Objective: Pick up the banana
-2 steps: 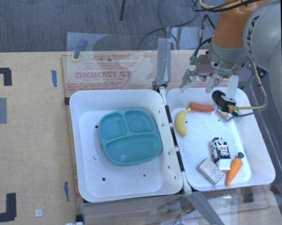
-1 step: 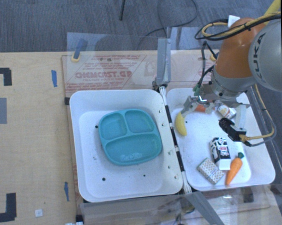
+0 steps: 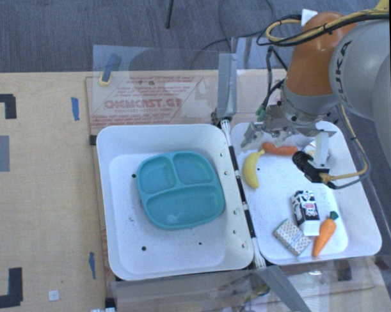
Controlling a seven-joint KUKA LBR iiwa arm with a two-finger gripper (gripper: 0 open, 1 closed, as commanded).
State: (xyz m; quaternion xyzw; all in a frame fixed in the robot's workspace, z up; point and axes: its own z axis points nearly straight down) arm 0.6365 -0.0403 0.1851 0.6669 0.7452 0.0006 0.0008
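**Banana lies in the right bin, gripper above its far edge**

You see the banana [image 3: 251,169] lying in the right bin [image 3: 358,242], close to the bin's left wall and in its far half. It is not lifted; it rests on the bin floor.

The gripper [image 3: 262,132] hangs over the far left corner of the same bin, just beyond the upper tip of the banana. You cannot tell from this view if it is released or clenched, and nothing is seen grasped in it.

Just beside the banana, toward the far edge, lies a small orange carrot [image 3: 280,150]. Near the front edge of the right bin you find a black and white milk carton [image 3: 306,210], a second carrot [image 3: 324,234] with green top, and a small patterned box [image 3: 291,237].

In the left bin [image 3: 122,250] a teal divided plate [image 3: 180,189] sits about in the middle.
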